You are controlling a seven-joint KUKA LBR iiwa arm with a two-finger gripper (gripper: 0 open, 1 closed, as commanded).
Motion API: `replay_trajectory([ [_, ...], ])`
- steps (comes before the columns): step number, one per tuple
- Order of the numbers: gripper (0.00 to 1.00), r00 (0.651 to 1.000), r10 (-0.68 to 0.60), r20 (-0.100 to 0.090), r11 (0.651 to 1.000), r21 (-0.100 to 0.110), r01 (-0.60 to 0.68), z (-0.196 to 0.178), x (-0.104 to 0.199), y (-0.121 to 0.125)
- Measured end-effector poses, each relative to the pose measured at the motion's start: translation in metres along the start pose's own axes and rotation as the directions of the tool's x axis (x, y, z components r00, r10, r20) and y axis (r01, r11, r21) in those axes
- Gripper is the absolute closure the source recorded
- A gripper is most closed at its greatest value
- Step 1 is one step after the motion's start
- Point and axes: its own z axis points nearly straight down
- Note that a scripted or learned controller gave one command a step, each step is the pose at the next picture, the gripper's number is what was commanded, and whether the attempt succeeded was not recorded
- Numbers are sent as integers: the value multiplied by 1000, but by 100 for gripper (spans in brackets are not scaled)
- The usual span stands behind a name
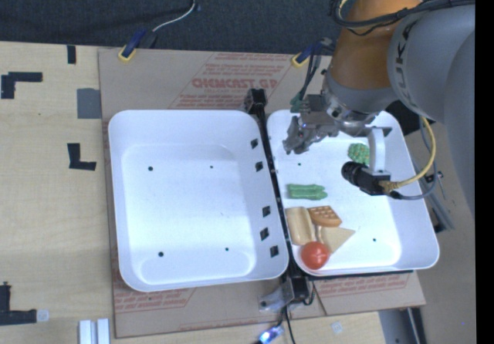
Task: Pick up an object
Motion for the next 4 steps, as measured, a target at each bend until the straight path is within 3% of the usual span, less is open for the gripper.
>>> replay_trajectory([
  [1,100,1000,-5,-1,1000,4,5,38,79,0],
  [2,100,1000,7,3,1000,3,-7,60,27,0],
  [3,100,1000,2,2,1000,-14,-2,-30,10,53],
  [4,100,1000,2,1,1000,8,-2,65,30,56],
])
